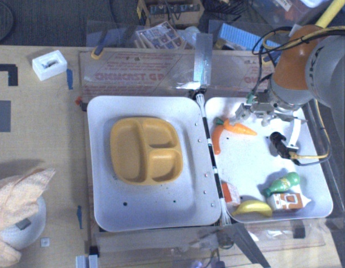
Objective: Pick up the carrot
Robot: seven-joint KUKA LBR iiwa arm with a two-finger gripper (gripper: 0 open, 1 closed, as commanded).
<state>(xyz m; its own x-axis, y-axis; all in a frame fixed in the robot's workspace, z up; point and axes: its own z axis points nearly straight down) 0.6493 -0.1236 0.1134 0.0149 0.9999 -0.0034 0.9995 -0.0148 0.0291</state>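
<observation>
Two white bins side by side on the counter (33, 133). Left bin (100, 205): a yellow divided plate (145, 149), sitting toward its back half. Right bin (256, 166): two carrots in the back left corner. One carrot (240, 129) lies crosswise, tip pointing right; the other carrot (216, 139) lies along the left wall, touching the first at the leafy ends. Claw (266, 109) hangs over the back of the right bin, just right of the crosswise carrot, nothing seen between its fingers; whether they are wide or narrow, cannot tell. Front edge of the right bin: banana (252, 207), small carton (286, 201), green bottle-like toy (283, 183) just behind it.
</observation>
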